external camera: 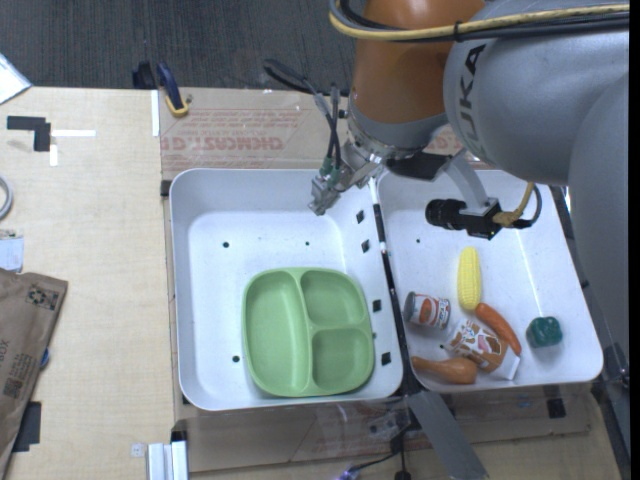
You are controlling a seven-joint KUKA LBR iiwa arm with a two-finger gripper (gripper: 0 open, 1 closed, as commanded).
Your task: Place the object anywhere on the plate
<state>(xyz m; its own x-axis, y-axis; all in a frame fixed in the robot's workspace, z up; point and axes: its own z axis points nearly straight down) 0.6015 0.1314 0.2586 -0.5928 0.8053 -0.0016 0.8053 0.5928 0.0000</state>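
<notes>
My gripper (322, 196) hangs over the left white bin's (200, 268) far edge — beyond the green divided plastic plate (305, 330).

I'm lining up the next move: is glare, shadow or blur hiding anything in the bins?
Camera view: even lighting, no strong glare on the white bins; the green plate and the corn are sharp. The gripper is small and slightly soft against the bin wall. The arm casts only a faint shadow on the right bin.
</notes>
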